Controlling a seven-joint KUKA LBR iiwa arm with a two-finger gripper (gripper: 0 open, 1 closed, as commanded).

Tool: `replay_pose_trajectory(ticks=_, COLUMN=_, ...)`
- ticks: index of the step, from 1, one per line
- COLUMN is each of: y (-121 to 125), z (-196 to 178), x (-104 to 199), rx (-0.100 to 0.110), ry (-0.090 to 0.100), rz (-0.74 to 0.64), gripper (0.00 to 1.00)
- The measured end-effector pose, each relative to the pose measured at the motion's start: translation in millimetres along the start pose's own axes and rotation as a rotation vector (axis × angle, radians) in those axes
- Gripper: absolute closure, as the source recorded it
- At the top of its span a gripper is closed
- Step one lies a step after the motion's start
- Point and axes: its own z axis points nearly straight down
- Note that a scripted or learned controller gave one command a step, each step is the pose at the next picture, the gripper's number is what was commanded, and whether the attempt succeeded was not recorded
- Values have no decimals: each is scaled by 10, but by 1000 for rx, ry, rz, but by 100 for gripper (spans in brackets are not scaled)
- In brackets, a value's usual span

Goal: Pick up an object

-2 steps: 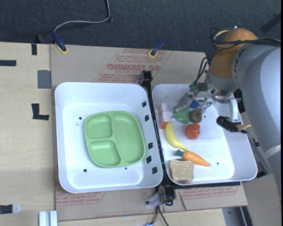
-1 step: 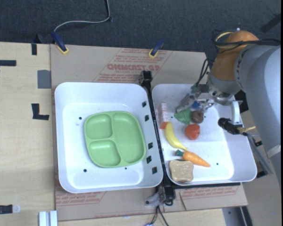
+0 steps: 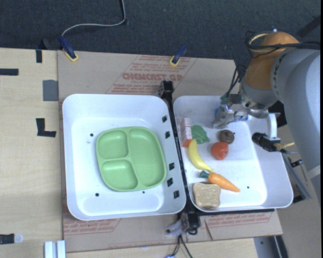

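Two white bins: the left bin [image 3: 75,144] holds a green tray [image 3: 131,158]; the right bin [image 3: 269,181] holds banana [image 3: 196,155], tomato [image 3: 219,150], carrot [image 3: 223,181], bread [image 3: 206,195]. Gripper [image 3: 226,117] hovers over the right bin's far end, apparently seeking a pick; grip state cannot be told.

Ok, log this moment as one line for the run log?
arm: over right bin | gripper: above brown ball, nothing seen held | banana, tomato, carrot, bread: in bin | left bin: green tray

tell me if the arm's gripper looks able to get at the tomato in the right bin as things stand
Probably yes. The gripper hangs over the right bin, just up from the tomato. The tomato lies open from above; only the small brown ball beside it and the banana crowd it a little.
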Motion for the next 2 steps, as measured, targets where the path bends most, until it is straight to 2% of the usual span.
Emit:
replay_pose_trajectory(ticks=1, y=4, z=-1, x=1, rx=-2, ry=-1, rz=0, gripper=0)
replay_pose_trajectory(ticks=2, y=104, z=-136, x=-423, rx=-6, ry=0, rz=1, gripper=0)
